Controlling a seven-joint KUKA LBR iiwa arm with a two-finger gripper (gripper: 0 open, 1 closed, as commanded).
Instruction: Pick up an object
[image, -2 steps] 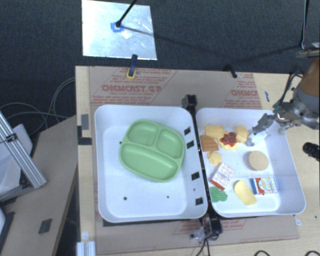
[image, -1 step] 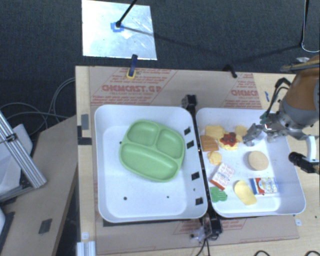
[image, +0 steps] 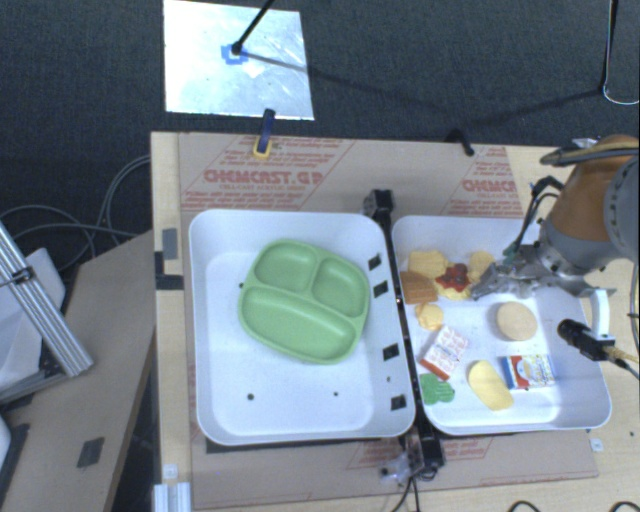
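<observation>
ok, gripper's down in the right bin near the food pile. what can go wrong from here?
Two risks, judging by this view:
1. The gripper sits at a tight cluster of yellow, red and brown pieces, so it may nudge or grab a neighbour.
2. The round tan piece lies close beside it and could get knocked aside.
</observation>
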